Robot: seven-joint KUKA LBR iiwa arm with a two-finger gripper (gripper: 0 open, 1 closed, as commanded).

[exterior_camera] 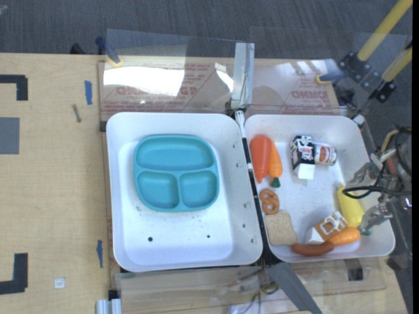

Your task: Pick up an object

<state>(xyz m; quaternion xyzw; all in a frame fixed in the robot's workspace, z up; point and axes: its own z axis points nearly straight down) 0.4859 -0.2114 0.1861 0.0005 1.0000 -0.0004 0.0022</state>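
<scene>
**Gripper waiting at the right rim, toys lying in the bin**

The gripper (385, 209) is sitting at the right edge of the right bin (347, 128), among cables; whether it is open or closed cannot be told. Just beside it, to the left, a yellow toy (349, 206) is lying, and below that a small orange carrot (345, 237) is resting. Further left, a big orange carrot (262, 156) is lying near the divider. The left bin (124, 136) is carrying a blue divided plate (175, 173).
</scene>
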